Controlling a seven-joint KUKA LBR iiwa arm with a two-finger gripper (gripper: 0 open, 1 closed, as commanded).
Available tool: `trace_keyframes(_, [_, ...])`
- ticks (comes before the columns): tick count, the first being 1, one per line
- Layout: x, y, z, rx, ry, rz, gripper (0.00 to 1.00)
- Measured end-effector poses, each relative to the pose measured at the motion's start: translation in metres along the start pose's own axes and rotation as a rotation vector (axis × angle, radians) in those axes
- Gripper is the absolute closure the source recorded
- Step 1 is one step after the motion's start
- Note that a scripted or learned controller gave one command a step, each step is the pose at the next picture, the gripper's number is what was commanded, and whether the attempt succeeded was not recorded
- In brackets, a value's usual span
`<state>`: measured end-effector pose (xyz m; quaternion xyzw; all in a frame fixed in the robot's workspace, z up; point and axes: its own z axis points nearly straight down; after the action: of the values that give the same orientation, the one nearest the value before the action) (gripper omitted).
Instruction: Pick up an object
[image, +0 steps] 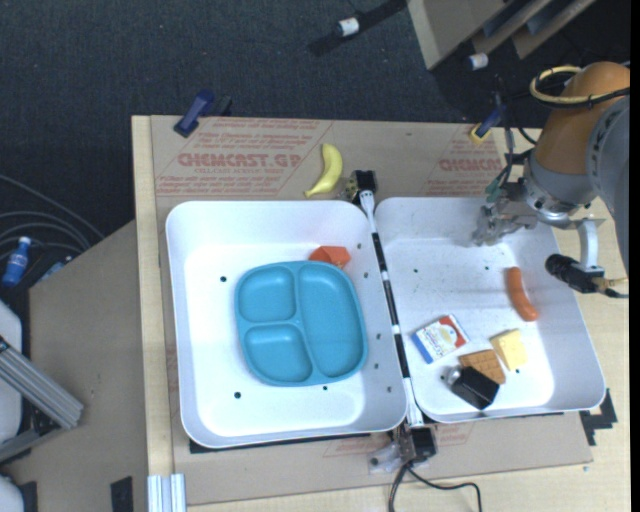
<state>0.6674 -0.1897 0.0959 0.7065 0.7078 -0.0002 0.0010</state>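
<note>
The arm (575, 130) reaches in from the right, and its end effector (497, 222) hangs low over the far edge of the right bin (440, 240); whether it stands wide or narrow, I cannot tell from here. Nothing is lifted, so this looks like the approach step, no grasp made. Candidates all lie nearer: the sausage (521, 294) closest, just right of the tool, then the small card packet (439, 338), the yellow block (509, 349), the brown cracker (482, 362) and a black piece (472, 387) at the near edge. Next move, by my reckoning: shift nearward over one of them and drop straight down. The left bin (200, 300) holds a blue divided plate (299, 322) and an orange piece (331, 256). A banana (326, 171) rests on the bench (240, 160); dark carpet (120, 60) lies beyond.
</note>
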Motion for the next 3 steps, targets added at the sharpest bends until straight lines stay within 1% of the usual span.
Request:
trace_keyframes(1, [0.000,0.000,0.000,0.000,0.000,0.000,0.00])
trace_keyframes(2, [-0.011,-0.001,0.011,0.001,0.000,0.002,0.00])
trace_keyframes(3, [-0.011,0.000,0.000,-0.002,-0.001,0.001,1.00])
